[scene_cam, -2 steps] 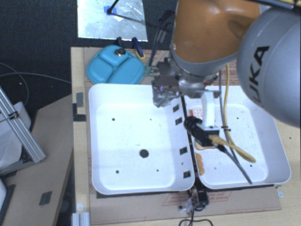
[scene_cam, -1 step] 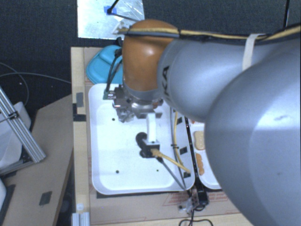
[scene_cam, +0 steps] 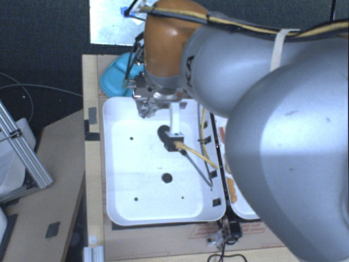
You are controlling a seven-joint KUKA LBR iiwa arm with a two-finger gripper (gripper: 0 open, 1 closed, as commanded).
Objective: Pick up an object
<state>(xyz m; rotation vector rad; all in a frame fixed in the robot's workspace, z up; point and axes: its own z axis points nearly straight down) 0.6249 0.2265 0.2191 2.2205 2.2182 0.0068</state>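
Observation:
My gripper (scene_cam: 144, 109) hangs low over the far edge of the left white bin (scene_cam: 117, 162), under the orange wrist band. Its tips are too small and shadowed for me to read their state, and I see nothing held there. A small round black thing (scene_cam: 167, 178) lies on the left bin's floor, well in front of the gripper. A light blue object (scene_cam: 116, 76) sits just beyond the bin's far left corner, to the left of the gripper. A sliver of the right bin (scene_cam: 244, 210) shows under the arm, with orange pieces (scene_cam: 231, 190) in it.
The grey arm covers most of the right bin and the right of the view. A black divider strip (scene_cam: 219, 162) runs between the bins. A pale sheet (scene_cam: 112, 15) lies at the back. A metal frame (scene_cam: 24, 157) stands at the left, off the bench.

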